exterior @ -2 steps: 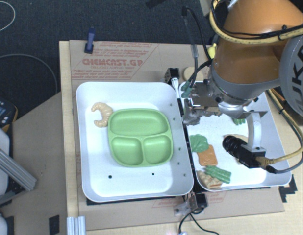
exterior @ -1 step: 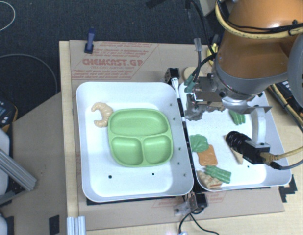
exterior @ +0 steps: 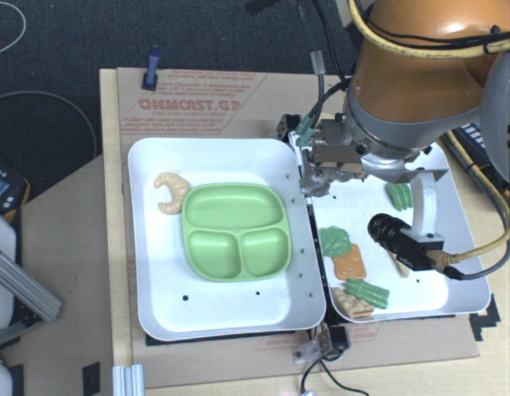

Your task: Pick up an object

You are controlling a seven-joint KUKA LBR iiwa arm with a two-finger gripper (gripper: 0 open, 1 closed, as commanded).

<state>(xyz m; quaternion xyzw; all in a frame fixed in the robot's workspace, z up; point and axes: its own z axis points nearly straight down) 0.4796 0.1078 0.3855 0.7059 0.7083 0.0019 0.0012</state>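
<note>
My gripper hangs over the far left corner of the right bin, close to the wall it shares with the left bin. Several small toys lie in the right bin. A green leafy piece sits just below the gripper, and an orange piece lies in front of it. A dark green ridged piece rests on a tan piece at the front. Another green piece lies to the gripper's right. The arm's bulk hides the far part of this bin.
The left bin holds a light green divided plate and a tan croissant-shaped toy at the plate's far left. Both bins rest on a cardboard sheet. A small blue object lies at its far edge.
</note>
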